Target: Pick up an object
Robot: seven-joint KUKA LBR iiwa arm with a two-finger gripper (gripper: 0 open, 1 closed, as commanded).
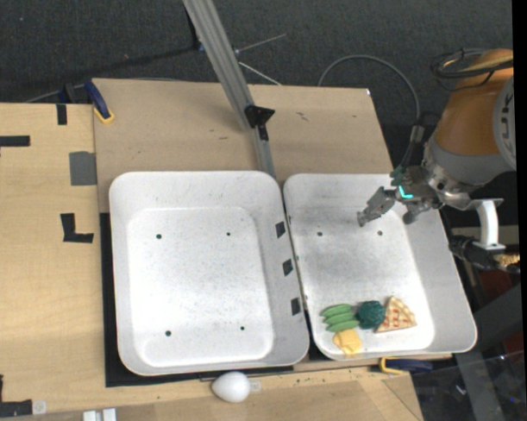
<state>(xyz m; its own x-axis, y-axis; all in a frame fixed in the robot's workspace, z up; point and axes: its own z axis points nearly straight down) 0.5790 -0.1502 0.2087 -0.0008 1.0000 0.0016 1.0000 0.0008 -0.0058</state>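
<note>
Clearly, the right bin serves as the landmark: its middle floor is bare, speckled white, giving wide room between the gripper near its far right rim and the cluster at its near edge. That cluster holds a green pod-shaped toy, a dark green lump, a pizza-slice toy and a yellow piece, all touching or just beside one another. The gripper hangs above the bin with fingers spread, holding nothing. Left of this bin sits the left bin, rims touching. A white egg-shaped object lies on the wooden surface near the left bin's front rim.
</note>
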